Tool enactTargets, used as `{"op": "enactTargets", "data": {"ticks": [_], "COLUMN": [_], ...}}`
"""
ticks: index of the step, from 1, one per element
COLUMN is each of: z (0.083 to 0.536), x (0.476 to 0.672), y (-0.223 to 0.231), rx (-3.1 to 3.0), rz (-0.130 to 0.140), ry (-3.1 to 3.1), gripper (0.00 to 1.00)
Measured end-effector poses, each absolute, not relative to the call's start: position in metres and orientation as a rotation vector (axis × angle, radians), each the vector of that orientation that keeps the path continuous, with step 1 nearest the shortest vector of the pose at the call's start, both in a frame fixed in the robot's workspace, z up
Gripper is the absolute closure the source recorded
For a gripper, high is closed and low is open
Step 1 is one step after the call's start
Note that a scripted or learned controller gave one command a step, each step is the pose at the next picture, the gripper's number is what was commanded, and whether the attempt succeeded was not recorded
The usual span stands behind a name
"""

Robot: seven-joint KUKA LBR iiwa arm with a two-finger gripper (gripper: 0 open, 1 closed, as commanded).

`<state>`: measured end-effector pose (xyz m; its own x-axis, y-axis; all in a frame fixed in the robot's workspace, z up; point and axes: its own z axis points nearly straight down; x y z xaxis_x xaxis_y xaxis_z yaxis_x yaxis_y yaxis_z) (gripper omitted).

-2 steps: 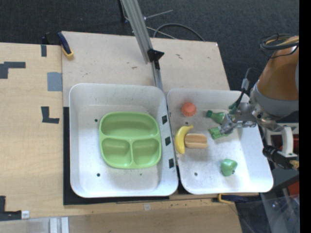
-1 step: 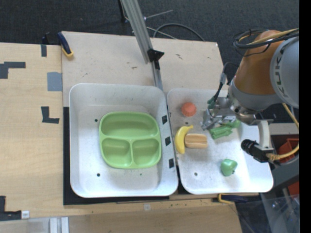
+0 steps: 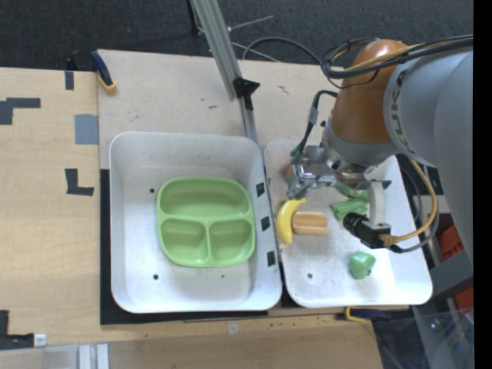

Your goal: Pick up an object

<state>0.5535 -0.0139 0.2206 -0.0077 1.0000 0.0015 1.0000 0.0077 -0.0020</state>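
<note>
Where the grey arm (image 3: 430, 114) sweeps in from the right of the frame, its orange band (image 3: 369, 91) bulges over the upper part of the right-hand bin (image 3: 400, 287), and the gripper (image 3: 301, 181) hangs below it near that bin's left wall. Whether anything sits in its grasp cannot be told from this slant; the metal parts there blur into one another.

Just below the gripper lies a yellow banana (image 3: 287, 220), curved and leaning against the bin's left side. Touching the banana on its right is a small tan block (image 3: 311, 223) (it looks like a bread roll or a wooden piece, though the detail is too soft to be sure). Right of that, partly under the arm's hardware, a flat green thing (image 3: 347, 207) shows, and lower down toward the right a small green lump (image 3: 361, 264) rests by itself on the white floor. A black cable end (image 3: 363, 229) with yellow wire hangs between these two green things.

The left-hand bin (image 3: 123, 206) fills the middle of the frame and bears a light green divided plate (image 3: 206, 221), with one wide compartment above and two smaller ones below. A slanted metal pole (image 3: 219, 44) runs from the top of the frame down to the gap between the bins. At the upper left, a blue and yellow clamp (image 3: 102, 71) grips the board's edge.
</note>
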Motion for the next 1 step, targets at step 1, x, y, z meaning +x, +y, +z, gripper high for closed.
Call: {"op": "enactTargets", "data": {"ticks": [1], "z": [0.2301], "x": [0.5726], "y": [0.0297], "rx": [-2.213], "rz": [-0.002], "ry": [-2.228], "gripper": [1.0]}}
